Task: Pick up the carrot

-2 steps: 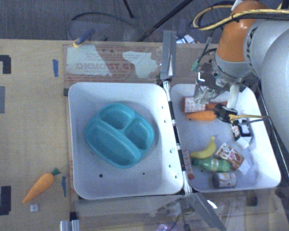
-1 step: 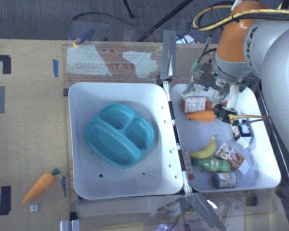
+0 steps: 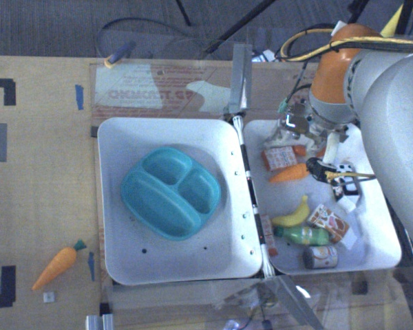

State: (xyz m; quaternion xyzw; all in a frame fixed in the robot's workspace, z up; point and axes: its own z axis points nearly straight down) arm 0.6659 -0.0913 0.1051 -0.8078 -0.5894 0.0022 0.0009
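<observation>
My pincer (image 3: 294, 133) hovers over the right bin (image 3: 375, 232), its spread impossible to tell. The carrot (image 3: 289, 174) lies just at six o'clock. Approach stage, I judge; next, descend and close.

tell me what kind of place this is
Probably a robotics lab bench: a grey arm reaches over two white bins, one holding toy-like food such as a carrot and banana.

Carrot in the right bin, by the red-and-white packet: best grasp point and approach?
Probably mid-body on the carrot, coming from straight above and closing across its width. It lies flat, with its long axis roughly left-right in the view. The red-and-white packet sits close on its far side, so room is tight there; the near side is bare floor of the right bin.
</observation>
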